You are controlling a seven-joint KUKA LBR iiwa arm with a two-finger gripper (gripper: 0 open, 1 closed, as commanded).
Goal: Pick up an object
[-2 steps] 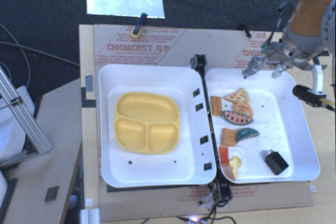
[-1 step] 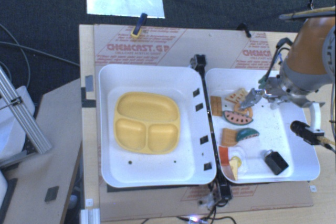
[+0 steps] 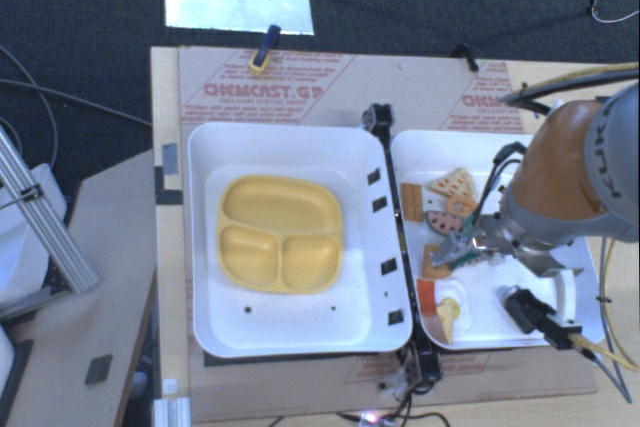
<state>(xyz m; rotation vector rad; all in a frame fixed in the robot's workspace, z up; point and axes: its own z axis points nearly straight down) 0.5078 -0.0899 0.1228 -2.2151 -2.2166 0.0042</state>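
**A:** Camera view first: where is the arm?

**B:** The grey arm (image 3: 590, 185) with its orange band comes in from the right edge of the frame and bends down over the right bin (image 3: 485, 310). Its fingers (image 3: 462, 245) sit low in the left-centre part of that bin, among the loose pieces.

**A:** Wide or narrow?

**B:** I cannot tell. They are dark and small, and the wrist half covers them.

**A:** What is there to pick?

**B:** All of it lies along the left side of the right bin. A tan waffle-like piece (image 3: 451, 183) is near the top, and an orange strip (image 3: 411, 200) lies against the left wall. A green piece (image 3: 447, 258) is touching or just beside the fingers, I cannot tell which. It lies by an orange-brown piece (image 3: 433, 267). Lower down are a red piece (image 3: 426, 294) and a pale yellow piece (image 3: 447, 313), near the lower left corner.

**A:** And the other bin?

**B:** The left bin (image 3: 205, 205) holds a yellow divided plate (image 3: 282, 233) with three compartments, lying flat in its middle. Both bins stand side by side on the worktop (image 3: 330, 80) and meet at a black strip (image 3: 385, 205).
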